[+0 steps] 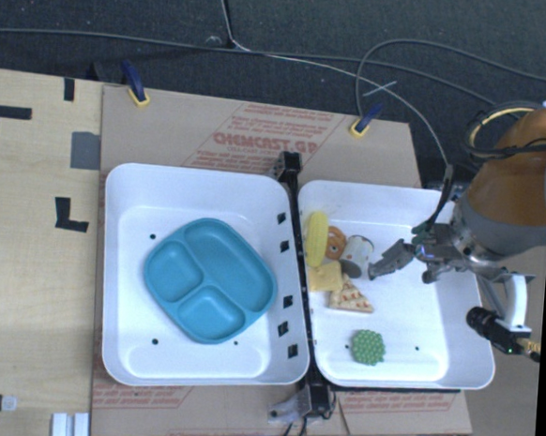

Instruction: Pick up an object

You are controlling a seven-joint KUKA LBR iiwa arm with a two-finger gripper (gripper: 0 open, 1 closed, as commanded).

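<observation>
Camera view: looks down at a slant on the surface (27,240), where two white bins sit side by side on a brown board.
Hard to make out: the small items clustered at the right bin's (431,361) left wall are blurred; a yellow corn-like piece (317,236), a brown round piece (335,241), a grey tin-like cylinder (355,256), a pale yellow wedge (324,278) and a pizza-like slice (351,299) press together, and their edges cannot be told apart cleanly.
Cut off: the arm (510,198) runs out of the picture at the right, so only its grey wrist section and orange band show.
Arm pose: it reaches in from the right over the right bin, wrist tilted so that the tool points left and downward toward the cluster.
Jaws (382,266): a dark tip lies just beside the grey cylinder; whether the fingers are parted or closed cannot be told, and nothing shows between them.
Green ball (368,347): alone near the right bin's front wall, well apart from the jaws.
Left bin (117,341): holds a blue divided plate (210,280), lying flat near its middle.
</observation>
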